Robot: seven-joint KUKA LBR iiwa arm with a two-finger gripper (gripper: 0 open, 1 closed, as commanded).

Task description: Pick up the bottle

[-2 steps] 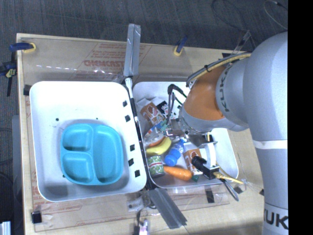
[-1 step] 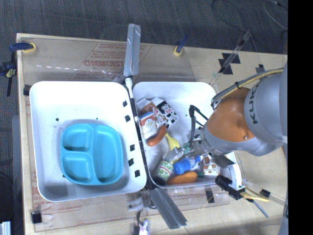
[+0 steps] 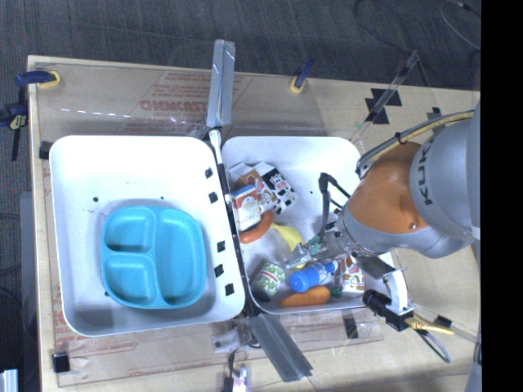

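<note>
The bottle is clear plastic with a blue cap and lies on its side near the front of the right bin, among other items. The grey arm with its orange band reaches in from the right and hangs over the bin's right half. My gripper points down just above the bottle's upper end, partly hidden under the wrist and mixed in with the clutter. Nothing is visibly lifted off the bin floor.
Around the bottle lie an orange carrot, a yellow banana, a green-patterned item, a red sausage and printed cartons. The left bin holds a blue divided tray. A black cable arcs beside the wrist.
</note>
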